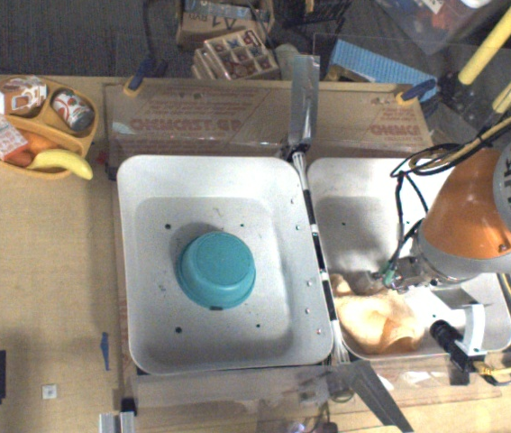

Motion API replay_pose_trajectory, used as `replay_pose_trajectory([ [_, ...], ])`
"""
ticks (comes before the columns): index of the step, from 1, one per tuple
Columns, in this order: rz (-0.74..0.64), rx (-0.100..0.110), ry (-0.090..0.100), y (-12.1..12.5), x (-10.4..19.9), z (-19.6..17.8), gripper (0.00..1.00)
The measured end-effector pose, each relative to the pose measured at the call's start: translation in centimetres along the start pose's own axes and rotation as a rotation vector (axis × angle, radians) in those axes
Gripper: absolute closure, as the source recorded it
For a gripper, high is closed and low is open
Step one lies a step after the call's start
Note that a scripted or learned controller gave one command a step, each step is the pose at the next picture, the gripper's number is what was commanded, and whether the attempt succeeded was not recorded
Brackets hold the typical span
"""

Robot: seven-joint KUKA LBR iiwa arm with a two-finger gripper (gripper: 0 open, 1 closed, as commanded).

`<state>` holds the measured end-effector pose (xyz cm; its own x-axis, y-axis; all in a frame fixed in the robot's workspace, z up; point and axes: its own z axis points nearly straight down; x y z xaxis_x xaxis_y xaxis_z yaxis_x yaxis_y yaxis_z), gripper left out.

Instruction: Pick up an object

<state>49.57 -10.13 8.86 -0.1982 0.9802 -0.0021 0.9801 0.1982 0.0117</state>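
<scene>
Left shallow white plastic bin [138,197]: round teal plastic bowl [217,270], upside down, slightly toward 7 o'clock of centre. Right shallow white plastic bin [354,183]: soft pale tan object [377,321] at the 6 o'clock wall. Grey arm with orange band [476,219] entering from 3 o'clock; two-finger gripper [399,278] touching or just above tan object's 12 o'clock edge. Jaw state: cannot tell.

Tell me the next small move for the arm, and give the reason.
Probably a short straight lift, to test whether anything comes up. The hand is down in the right bin, right at the pale orange object lying in its near corner, but the wrist hides the contact. The teal bowl sits upside down in the left bin, far from the arm.
</scene>
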Motion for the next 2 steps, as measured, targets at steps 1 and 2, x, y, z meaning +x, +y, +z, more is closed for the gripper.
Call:
replay_pose_trajectory([
  [1,0.029,-0.002,-0.003,5.1,-0.9,0.0,0.0],
  [2,-0.009,0.001,0.0,-1.1,-0.7,0.0,0.0],
])
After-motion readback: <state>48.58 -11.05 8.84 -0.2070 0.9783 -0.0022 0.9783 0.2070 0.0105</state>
